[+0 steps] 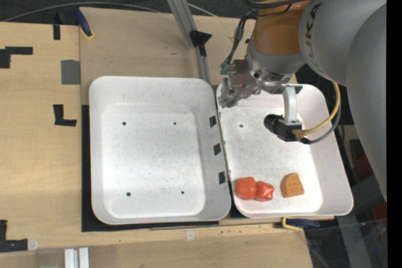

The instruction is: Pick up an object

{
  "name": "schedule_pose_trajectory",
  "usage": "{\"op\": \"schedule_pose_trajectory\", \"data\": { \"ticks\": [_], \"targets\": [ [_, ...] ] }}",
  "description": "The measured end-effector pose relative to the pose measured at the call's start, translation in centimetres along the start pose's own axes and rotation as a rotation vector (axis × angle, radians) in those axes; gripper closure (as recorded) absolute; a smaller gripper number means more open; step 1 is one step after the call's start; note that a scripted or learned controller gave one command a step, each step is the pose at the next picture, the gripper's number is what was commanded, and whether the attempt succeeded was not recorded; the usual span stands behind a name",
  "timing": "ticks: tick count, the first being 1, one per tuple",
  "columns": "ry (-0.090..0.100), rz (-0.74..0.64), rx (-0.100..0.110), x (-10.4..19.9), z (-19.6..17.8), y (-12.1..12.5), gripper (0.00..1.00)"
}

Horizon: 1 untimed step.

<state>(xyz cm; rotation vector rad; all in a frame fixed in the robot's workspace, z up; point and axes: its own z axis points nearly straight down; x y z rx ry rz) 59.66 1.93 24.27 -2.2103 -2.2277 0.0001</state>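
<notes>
Two small red objects [254,189] lie side by side near the front edge of the right bin [326,154]. A tan, waffle-like piece [292,185] sits just to their right. My gripper [233,95] hangs at the far left corner of the right bin, well away from those objects. Nothing shows in its grasp.
The left bin [151,147] lies beside the right one, their rims meeting at a divider with black clips [217,149]. A metal pole [179,3] slants up from the back. A black cable fitting [281,127] hangs over the right bin. Tape marks dot the wooden bench.
</notes>
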Motion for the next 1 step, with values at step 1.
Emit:
{"op": "schedule_pose_trajectory", "data": {
  "ticks": [1],
  "targets": [
    [-0.001,0.000,-0.001,5.22,-0.39,-0.78,1.00]
  ]
}}
